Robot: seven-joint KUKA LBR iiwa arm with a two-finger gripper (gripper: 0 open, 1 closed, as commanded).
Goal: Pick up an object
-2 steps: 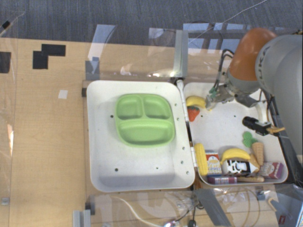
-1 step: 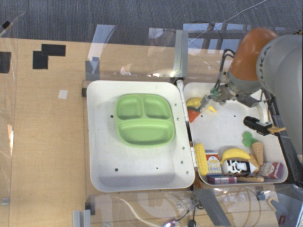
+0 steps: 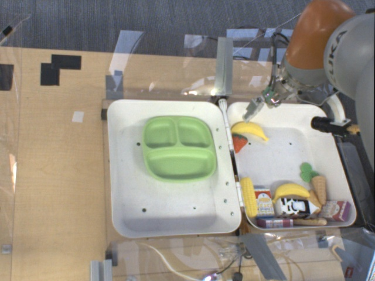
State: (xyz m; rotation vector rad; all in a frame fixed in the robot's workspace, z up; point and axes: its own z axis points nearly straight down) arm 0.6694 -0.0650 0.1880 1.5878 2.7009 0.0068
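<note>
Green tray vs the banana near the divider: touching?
Apart. In the camera view the green tray lies in the left bin, while the banana lies in the right bin, with the bins' rims between them.

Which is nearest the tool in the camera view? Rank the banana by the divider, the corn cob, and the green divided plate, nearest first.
Measured from the tool:
1. Banana, just below it at the right bin's upper left.
2. Green divided plate, off to the left in the left bin.
3. Corn cob, well below, along the right bin's lower left edge.
</note>
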